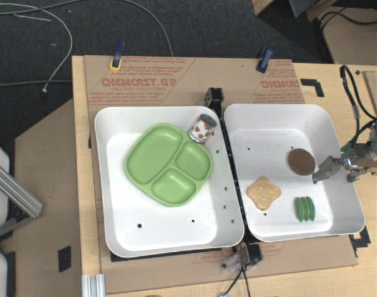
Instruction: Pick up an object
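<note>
The right bin (281,119) holds a brown round object (301,161), a tan, lumpy cracker-like piece (263,193) and a small green ribbed item (304,208). My gripper (329,167) reaches in over the right bin's right rim. It sits just right of the brown round object and apart from it, with nothing visibly held. In the left bin (114,197) lies a green divided plate (169,164). A small white cup with red spots (202,129) lies tipped at the plate's upper right corner.
Both bins rest on a cardboard sheet (139,73) held by blue clamps (118,54) at the back. Black clips (214,97) join the bins at the middle seam. Cables (352,94) run along the bench's right side.
</note>
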Motion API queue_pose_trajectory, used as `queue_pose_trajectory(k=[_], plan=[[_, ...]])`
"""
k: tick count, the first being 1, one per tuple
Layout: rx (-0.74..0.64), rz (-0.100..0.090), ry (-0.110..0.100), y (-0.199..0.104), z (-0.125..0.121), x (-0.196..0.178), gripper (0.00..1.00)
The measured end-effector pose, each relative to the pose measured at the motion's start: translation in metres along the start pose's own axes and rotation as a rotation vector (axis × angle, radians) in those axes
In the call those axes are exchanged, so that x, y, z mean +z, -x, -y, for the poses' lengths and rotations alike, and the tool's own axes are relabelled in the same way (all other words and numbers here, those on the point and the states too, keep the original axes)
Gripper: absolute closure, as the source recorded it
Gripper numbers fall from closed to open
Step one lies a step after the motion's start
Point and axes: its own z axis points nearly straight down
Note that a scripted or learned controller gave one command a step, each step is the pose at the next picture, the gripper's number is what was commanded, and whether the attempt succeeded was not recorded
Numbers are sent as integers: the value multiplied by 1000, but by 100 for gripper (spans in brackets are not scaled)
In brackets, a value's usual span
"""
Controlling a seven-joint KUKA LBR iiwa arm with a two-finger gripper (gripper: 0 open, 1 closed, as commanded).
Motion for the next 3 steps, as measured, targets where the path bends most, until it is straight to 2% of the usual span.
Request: queue_pose_trajectory(k=[1,3], plan=[[-4,3,10,0,-3,-5,0],[-2,1,7,-4,-10,92,0]])
